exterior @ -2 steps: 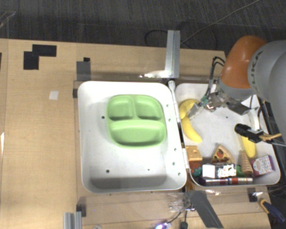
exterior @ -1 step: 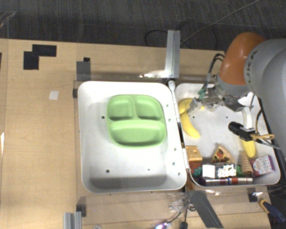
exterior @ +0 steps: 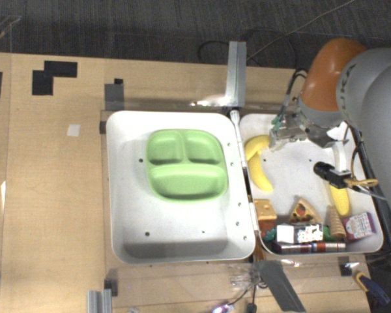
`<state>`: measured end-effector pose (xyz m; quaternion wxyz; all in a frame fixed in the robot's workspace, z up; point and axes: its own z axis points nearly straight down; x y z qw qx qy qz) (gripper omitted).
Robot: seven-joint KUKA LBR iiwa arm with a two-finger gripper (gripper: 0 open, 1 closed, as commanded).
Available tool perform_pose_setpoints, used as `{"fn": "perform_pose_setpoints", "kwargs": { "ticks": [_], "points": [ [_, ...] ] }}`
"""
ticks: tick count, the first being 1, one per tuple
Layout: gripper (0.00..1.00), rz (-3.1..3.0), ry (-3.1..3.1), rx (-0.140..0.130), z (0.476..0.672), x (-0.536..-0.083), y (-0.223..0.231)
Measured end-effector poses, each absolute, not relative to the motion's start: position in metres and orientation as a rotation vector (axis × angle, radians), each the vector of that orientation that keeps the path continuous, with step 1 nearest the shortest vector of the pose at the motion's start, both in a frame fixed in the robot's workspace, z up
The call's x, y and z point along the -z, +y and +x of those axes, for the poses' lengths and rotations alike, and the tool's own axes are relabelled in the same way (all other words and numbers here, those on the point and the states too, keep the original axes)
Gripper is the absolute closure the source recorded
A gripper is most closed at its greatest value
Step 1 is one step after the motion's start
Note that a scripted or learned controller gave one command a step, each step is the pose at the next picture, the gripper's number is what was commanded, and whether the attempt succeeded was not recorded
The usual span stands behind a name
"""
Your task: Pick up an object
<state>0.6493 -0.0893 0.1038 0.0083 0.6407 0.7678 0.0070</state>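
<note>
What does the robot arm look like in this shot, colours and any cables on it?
The arm is a bulky, rounded grey body with a glossy orange band above the wrist. Thin dark cables run beside the wrist down to a small metallic grey gripper.

This looks like a robotics lab or test cell rather than a home or kitchen: a grey industrial arm (exterior: 371,90) with an orange band reaches over a pale wooden bench (exterior: 45,194) whose two white bins (exterior: 127,240) are clamped to bare aluminium framing (exterior: 236,74). Behind the bench lies dark carpet (exterior: 150,12) with loose black cables (exterior: 274,41) trailing across it, and black tape marks (exterior: 52,75) sit on the bench left of the bins. The right bin holds what appear to be toy foods, such as a banana (exterior: 257,165), beside a green divided plate (exterior: 184,163) in the left one.
</note>
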Motion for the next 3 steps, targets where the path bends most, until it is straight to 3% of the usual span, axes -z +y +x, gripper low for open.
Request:
{"fn": "perform_pose_setpoints", "kwargs": {
  "ticks": [1, 2, 3],
  "points": [
    [0.0, 2.003, 2.399, -0.018, 0.649, -0.104, -0.091],
    [0.0, 1.833, 2.543, -0.007, 0.642, -0.188, -0.065],
    [0.0, 1.597, 2.699, -0.005, 0.662, -0.106, -0.09]
  ]
}}
